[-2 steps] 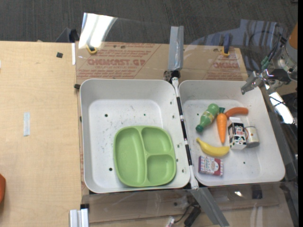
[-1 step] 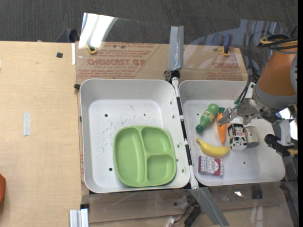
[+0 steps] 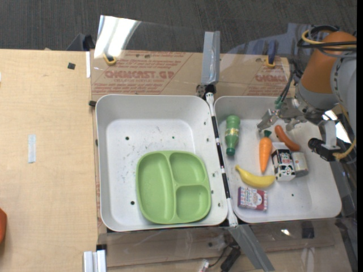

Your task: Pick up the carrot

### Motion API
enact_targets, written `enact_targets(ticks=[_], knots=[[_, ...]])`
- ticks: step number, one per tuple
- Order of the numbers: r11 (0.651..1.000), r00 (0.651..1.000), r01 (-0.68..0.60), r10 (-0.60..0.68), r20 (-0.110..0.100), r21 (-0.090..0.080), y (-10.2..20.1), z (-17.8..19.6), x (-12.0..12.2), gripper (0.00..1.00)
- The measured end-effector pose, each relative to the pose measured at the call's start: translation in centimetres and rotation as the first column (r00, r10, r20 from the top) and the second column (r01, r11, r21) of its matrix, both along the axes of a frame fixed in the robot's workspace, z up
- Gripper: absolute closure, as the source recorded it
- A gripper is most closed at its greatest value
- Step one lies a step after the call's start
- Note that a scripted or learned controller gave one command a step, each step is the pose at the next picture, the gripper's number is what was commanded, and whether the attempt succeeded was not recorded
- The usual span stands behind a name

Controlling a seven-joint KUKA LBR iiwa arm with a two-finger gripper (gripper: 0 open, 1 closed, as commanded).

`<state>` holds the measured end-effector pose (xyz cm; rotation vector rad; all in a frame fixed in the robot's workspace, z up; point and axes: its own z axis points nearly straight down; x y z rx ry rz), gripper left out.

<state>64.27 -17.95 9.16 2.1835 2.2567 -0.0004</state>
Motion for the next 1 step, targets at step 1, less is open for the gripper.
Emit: enact_targets(ticks=[1], knots=[[1.0,1.0,-0.003,0.003,0.001,-0.003,0.0,0.96,0.07,1.0]])
